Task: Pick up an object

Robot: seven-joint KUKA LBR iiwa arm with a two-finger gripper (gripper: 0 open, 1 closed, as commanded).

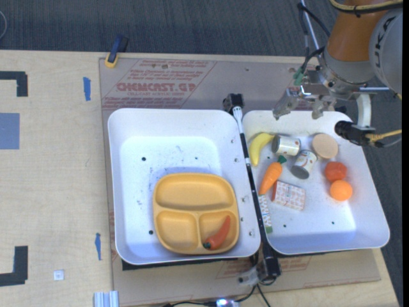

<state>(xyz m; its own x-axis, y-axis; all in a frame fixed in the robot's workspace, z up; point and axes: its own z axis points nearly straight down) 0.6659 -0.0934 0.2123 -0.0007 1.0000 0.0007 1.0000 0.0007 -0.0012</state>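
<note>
Over the right bin: my gripper (299,111) hangs above the far rim, fingers spread apart with nothing between them.

Right bin (367,232): holds the loose objects, all grouped in its far half.

Nearest candidate: the banana (258,147), just below my left finger, lying against the inner wall.

Banana, handling: I judge it light and stiff (likely a plastic toy), smooth and curved; a hold across its narrow middle should resist slipping, though the wall crowds one side.

Metal can (287,146): on its side beside the banana; round and slick, so I expect it to roll under a poor pinch.

Carrot (271,178): tapered; best taken at the thick end.

Other objects: a tan disc (325,146), a tomato (335,171), an orange (340,190) and a flat patterned packet (289,196) (too thin for an easy hold).

Left bin (121,139): carries a yellow divided tray (192,197) with a red pepper (219,233) in one compartment.
</note>
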